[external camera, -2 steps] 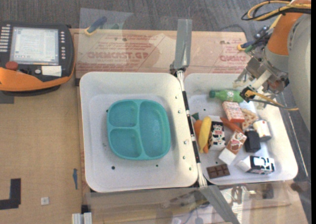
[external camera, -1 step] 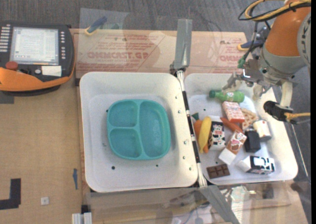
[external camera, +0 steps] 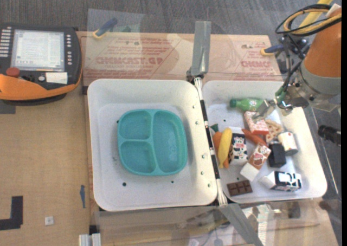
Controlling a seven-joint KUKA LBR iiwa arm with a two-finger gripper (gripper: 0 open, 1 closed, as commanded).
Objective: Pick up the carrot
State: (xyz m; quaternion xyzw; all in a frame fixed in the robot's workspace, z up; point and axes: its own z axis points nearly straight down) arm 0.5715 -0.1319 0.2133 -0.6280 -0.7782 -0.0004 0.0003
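Over the right bin: the claw point(external camera: 269, 108) hangs near the top of the bin, under the grey arm point(external camera: 320, 77) with the orange band.
Claw state: I cannot tell how wide it is, and I see nothing held in it.
Just by the claw: a green bottle point(external camera: 246, 102) lies on its side to the left, and a red and white box point(external camera: 256, 123) sits right below.
Carrot: the carrot point(external camera: 254, 136) is a thin orange stick, lying slanted under the red and white box, a little below and left of the claw, not touching it.
Near the carrot: a yellow banana point(external camera: 225, 146) and a cow-spotted carton point(external camera: 238, 148) lie to its left.
Lower down: a chocolate bar point(external camera: 239, 188) and a black and white carton point(external camera: 284, 180) sit at the bottom of the right bin point(external camera: 317, 182).
Left bin: the left bin point(external camera: 103, 98) holds a teal plate point(external camera: 153, 142) with three parts.
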